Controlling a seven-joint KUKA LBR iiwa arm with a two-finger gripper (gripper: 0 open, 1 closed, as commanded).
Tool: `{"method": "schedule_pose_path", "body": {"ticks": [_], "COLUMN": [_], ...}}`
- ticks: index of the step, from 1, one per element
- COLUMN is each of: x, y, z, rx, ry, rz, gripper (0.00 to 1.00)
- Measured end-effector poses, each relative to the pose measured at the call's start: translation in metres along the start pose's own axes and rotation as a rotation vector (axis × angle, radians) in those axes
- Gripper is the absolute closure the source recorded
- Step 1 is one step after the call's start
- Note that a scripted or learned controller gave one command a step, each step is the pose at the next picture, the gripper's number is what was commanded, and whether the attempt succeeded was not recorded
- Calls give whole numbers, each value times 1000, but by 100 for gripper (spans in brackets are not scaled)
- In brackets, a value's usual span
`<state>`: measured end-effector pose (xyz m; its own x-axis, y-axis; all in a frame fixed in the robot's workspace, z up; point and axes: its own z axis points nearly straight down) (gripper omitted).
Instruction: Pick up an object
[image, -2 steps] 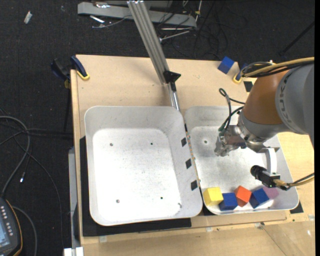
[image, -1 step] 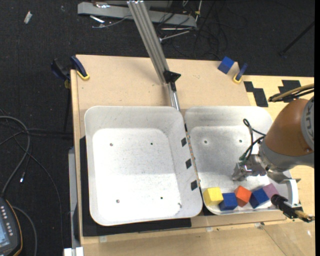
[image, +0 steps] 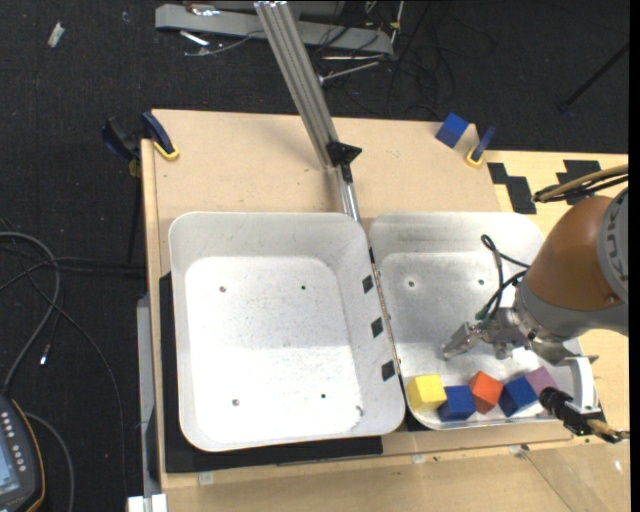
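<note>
In the right bin (image: 400, 240), my gripper (image: 458, 343) hovered with fingers parted, grasping nothing; the yellow cube (image: 426, 390), compact, showed no long axis.

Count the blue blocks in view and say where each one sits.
3. Two lie along the right bin's near edge: one beside the yellow block, one right of the orange block. A third rests on the bench's far edge. The arm may hide others.
</note>
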<state>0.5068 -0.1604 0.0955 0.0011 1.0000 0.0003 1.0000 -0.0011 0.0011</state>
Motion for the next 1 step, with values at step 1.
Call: {"method": "schedule_pose_path", "body": {"ticks": [1], "x": [58], "y": [-17], "z": [-1], "rx": [1], "ry": [2], "rz": [-7], "gripper": [0]}}
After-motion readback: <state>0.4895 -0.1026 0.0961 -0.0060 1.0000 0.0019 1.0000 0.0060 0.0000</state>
